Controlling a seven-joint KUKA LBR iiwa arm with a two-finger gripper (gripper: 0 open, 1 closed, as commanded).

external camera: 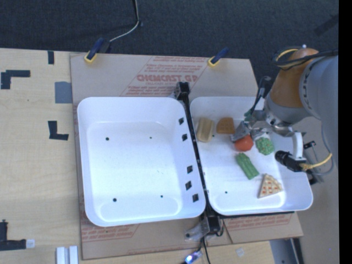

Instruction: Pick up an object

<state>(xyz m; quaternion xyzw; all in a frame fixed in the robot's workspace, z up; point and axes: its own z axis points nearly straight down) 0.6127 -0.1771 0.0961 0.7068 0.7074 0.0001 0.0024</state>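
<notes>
- The gripper (246, 135) hangs low over the right bin (291, 202), in its upper middle part, reaching in from the right under the grey arm (324, 92) with its orange band (287, 87).
- Whether the gripper is open or closed, I cannot tell; its dark metal tip blends into the things beneath it.
- A red round object (244, 144), like a small tomato, lies right at the gripper's tip, touching it or just below; whether it is gripped cannot be told.
- A green knobbly object (265, 146) sits just to the right of the red one, beside the gripper.
- A brown bread-like piece (225, 126) lies just left of the gripper, toward the bin's upper edge.
- A pale tan slice (204, 130) stands further left, near the divider between the two bins.
- A long green object (247, 165), like a cucumber or pickle, lies below the red one, slanted toward the lower right.
- A triangular waffle-patterned wedge (269, 186) rests near the bin's lower right corner, well apart from the gripper.
- The left bin (91, 147) sits alongside, touching the right bin along a dark clipped seam.
- Both bins rest on a cardboard sheet (159, 73) held by two blue and yellow clamps (94, 50) at its far edge.
</notes>
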